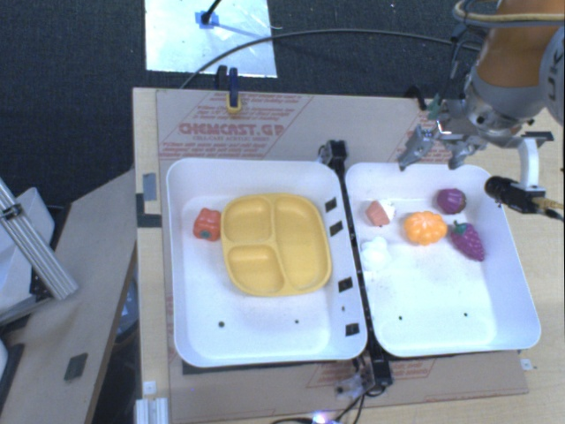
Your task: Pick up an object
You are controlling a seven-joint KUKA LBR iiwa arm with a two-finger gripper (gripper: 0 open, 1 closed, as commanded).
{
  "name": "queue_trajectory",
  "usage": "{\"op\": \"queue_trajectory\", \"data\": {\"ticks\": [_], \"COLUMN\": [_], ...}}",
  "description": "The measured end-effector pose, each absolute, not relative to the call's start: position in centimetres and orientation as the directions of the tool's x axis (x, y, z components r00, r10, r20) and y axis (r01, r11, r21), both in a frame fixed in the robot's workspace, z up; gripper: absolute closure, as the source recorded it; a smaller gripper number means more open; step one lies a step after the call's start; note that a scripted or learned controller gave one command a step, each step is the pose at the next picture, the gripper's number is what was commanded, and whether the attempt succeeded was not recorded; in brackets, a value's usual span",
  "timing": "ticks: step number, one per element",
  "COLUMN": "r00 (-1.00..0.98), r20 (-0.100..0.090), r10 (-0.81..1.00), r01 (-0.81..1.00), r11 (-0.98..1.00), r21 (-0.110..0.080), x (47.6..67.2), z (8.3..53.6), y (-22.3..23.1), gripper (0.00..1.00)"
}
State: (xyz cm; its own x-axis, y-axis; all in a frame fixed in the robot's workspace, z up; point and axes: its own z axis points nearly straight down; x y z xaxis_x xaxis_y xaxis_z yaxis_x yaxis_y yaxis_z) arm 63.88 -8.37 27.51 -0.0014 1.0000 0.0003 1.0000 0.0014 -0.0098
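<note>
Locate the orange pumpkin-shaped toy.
The pumpkin toy lies in the right bin, between the pink piece and the purple grapes.

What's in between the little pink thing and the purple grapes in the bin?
In the camera view, the orange pumpkin-like toy sits between the pink piece and the purple grapes, in the right bin.

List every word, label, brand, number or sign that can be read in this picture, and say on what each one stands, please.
"CHEMCAST GP": red print, repeated in a slanted pattern on the brown protective sheet under the two white bins; the big line near the back edge reads most plainly.
The smaller red lines around it are too blurred to read.
No print can be made out on the bins, the yellow divided tray or the toy foods.
</note>
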Motion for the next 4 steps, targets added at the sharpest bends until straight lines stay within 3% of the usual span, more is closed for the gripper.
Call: {"op": "queue_trajectory", "data": {"ticks": [1,4], "r00": [-0.003,-0.001], "r20": [0.000,0.000], "r10": [1.000,1.000], "r01": [1.000,1.000], "r11": [0.003,0.001], "r21": [0.002,-0.002], "x": [64.1,62.8], "z": [28.2,12.5], "y": [-8.3,-9.0], "gripper": [0.00,0.00]}}
